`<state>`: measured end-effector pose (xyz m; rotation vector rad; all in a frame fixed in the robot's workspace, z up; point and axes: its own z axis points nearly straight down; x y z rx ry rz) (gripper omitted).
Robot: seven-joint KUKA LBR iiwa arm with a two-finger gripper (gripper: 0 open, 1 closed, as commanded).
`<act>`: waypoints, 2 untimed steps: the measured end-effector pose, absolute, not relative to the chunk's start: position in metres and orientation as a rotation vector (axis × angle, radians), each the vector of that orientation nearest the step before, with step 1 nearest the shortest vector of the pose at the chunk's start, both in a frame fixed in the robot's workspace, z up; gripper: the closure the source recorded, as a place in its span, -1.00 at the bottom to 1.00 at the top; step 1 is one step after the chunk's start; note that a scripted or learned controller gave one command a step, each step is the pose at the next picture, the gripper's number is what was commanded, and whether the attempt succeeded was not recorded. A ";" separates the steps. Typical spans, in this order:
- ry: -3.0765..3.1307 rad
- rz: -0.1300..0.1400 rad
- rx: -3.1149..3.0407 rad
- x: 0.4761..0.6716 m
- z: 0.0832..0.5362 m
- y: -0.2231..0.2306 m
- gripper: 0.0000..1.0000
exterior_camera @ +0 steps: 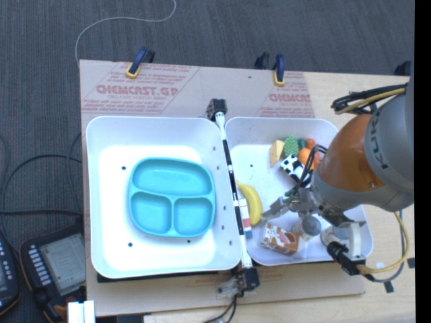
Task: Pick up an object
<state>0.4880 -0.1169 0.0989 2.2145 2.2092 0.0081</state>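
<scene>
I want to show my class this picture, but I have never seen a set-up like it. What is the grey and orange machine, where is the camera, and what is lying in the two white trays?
The picture comes from one fixed camera above a bench, looking down at a slant. The grey and orange machine is a robot arm reaching in from the right; its job is to pick up an object. Its gripper hangs over the right bin, and I cannot tell whether it holds anything. That bin contains a banana, a brown packet and a cluster of small toys: yellow, green, orange and black-and-white pieces. The left bin holds a blue divided plate. Blue clamps pin the board beneath.
</scene>
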 end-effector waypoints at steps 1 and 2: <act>2.210 0.008 2.214 0.488 0.108 -0.117 1.00; 2.209 0.008 2.214 0.488 0.108 -0.117 -1.00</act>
